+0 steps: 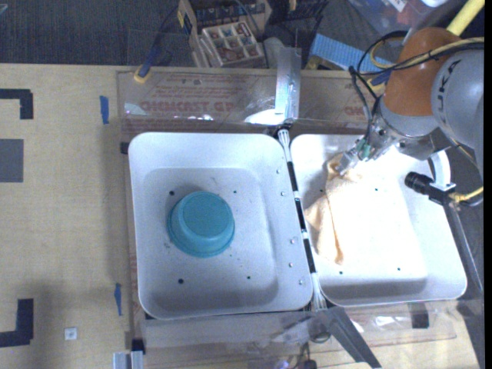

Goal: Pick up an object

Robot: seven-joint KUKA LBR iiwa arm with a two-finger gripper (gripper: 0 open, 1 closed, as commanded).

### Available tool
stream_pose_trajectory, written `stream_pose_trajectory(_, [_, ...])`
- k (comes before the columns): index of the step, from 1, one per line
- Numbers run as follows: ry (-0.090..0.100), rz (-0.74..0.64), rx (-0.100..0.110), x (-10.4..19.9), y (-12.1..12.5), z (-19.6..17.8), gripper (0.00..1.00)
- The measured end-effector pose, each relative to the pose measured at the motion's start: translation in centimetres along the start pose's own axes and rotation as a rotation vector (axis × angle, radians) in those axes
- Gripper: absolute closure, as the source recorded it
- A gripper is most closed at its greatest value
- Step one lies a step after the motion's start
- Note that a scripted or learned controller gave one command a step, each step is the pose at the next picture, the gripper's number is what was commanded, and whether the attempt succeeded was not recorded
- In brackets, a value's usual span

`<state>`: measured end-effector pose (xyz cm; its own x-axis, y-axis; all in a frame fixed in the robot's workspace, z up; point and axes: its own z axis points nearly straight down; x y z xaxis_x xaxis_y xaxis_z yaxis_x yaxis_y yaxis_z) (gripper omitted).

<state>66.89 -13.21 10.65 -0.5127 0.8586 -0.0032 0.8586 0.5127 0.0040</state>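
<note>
Beige cloth [327,217], upper end blurred against claw [360,154]

Two bins sit side by side on the table [54,229] — a bowl [201,223] in the left bin [146,160], a cloth [327,214] in the right bin [438,279], against its left wall.

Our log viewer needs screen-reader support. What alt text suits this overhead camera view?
A grey arm's gripper reaches from the right onto the top end of a tan cloth draped along the left side of the right white bin. The left white bin holds an upside-down teal bowl.
</note>
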Motion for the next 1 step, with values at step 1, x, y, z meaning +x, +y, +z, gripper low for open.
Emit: stream_pose_trajectory(1, [-0.001,0.097,0.000,4.40,2.61,-7.94,1.00])
